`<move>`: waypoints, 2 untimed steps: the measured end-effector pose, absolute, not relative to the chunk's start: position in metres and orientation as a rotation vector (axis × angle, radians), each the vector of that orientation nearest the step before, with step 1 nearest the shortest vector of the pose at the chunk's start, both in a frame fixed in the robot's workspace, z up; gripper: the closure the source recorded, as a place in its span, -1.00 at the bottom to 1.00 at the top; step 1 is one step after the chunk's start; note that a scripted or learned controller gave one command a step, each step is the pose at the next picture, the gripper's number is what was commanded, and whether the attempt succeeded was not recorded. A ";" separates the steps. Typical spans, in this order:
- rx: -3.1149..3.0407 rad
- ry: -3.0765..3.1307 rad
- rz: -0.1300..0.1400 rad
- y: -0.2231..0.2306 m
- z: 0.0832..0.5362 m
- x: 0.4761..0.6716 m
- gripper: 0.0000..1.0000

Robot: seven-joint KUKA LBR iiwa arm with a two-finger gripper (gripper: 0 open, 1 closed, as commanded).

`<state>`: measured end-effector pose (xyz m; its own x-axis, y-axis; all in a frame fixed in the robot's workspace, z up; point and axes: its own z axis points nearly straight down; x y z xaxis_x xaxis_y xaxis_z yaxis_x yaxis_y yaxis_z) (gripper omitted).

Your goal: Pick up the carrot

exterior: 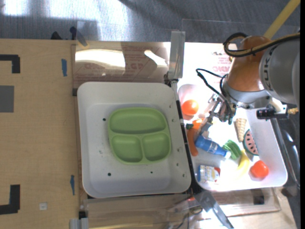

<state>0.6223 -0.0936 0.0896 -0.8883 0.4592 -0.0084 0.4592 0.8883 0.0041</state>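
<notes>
A grey robot arm (279, 68) with an orange band (245, 63) above its wrist reaches in from the right over the right-hand white bin (276, 147), one of two bins set side by side on a worktop (33, 128). Its gripper (209, 120) hangs low near the left side of that bin, pointing down and to the left; whether it is wide or narrow, or has anything in it, cannot be told from this angle. Just below and left of the gripper lies the carrot (192, 138), an orange length stretched along the bin's left wall, partly covered by a blue bottle (209, 146) that lies across the bin floor beside it. An orange ball (189, 107) sits above the carrot near the same wall. Further right in the bin are a green piece (233, 148), a yellow banana (243, 164), a watermelon slice (250, 142), a pale cone (241, 126) and a red-orange tomato (259, 170) near the lower right corner. A small white packet (208, 173) lies at the bin's lower left. In the left-hand bin (90, 104) rests a green divided plate (139, 135) with three compartments. Black cables (209, 78) loop from the arm's wrist above the right-hand bin.
</notes>
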 end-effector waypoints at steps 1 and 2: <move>1.339 2.842 0.002 -0.096 0.089 0.659 -1.00; 1.328 2.831 0.002 -0.096 0.102 0.662 1.00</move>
